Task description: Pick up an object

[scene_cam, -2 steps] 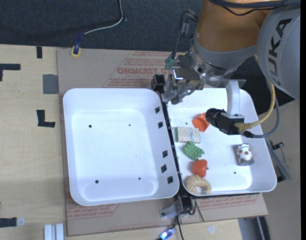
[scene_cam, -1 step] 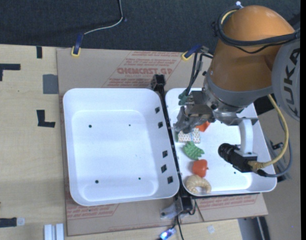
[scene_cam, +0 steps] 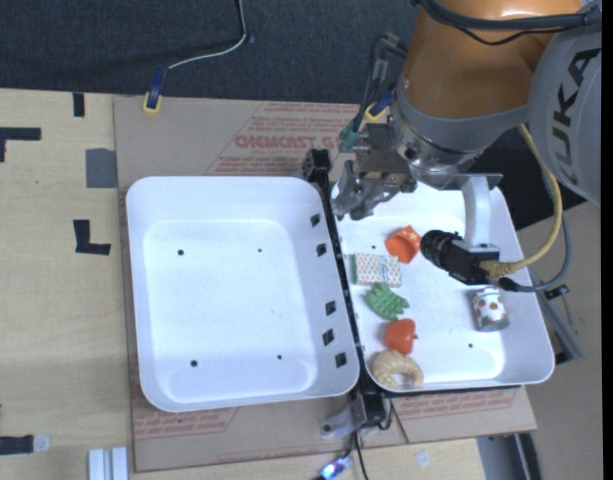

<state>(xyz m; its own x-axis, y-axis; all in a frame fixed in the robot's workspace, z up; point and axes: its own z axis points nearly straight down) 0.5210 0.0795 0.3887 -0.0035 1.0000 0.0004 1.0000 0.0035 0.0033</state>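
My gripper (scene_cam: 360, 200) hangs over the far left corner of the right bin (scene_cam: 521, 368), close to the divider between the two bins. Nothing shows in its grasp. Below it in that bin lie an orange piece (scene_cam: 402, 243), a white block with a green pattern (scene_cam: 378, 268), a green leafy toy (scene_cam: 388, 300), a red piece (scene_cam: 401, 335) and a tan croissant-shaped toy (scene_cam: 396, 370). A small white cup with red spots (scene_cam: 489, 310) lies nearer the bin's right side.
The left bin (scene_cam: 146, 268) sits beside the right one, with black clips along their shared wall (scene_cam: 331, 308). Both bins rest on a cardboard sheet (scene_cam: 266, 138) on the wooden bench. The arm's big orange body (scene_cam: 486, 38) looms over the right bin's far edge.
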